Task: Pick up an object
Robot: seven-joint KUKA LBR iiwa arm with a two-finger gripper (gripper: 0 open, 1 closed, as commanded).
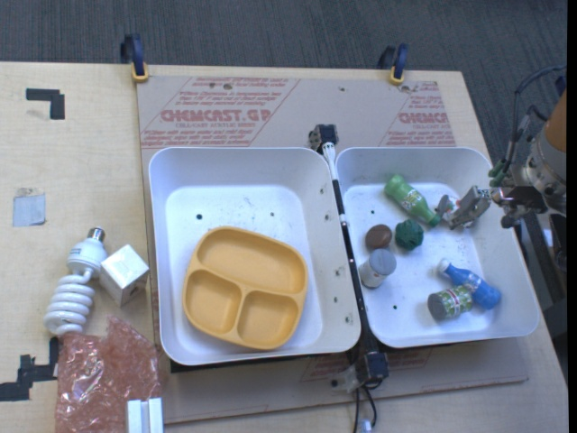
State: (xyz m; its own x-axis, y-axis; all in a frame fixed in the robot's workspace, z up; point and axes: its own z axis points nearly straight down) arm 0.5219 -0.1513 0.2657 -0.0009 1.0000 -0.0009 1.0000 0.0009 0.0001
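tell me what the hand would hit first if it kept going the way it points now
Probably the green plastic bottle. The hand reaches in from the right over the right white bin, pointing left toward that bottle's near end. Depth is unclear from above, so it may instead meet the bin floor short of the bottle.

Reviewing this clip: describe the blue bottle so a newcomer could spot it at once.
Start at the right-hand white bin. Along its near right side two small bottles lie together; the blue bottle is the one farther right, white cap pointing up-left. Its neighbour, the grey-capped bottle, touches it on the left, and the green bottle lies apart at the far side.
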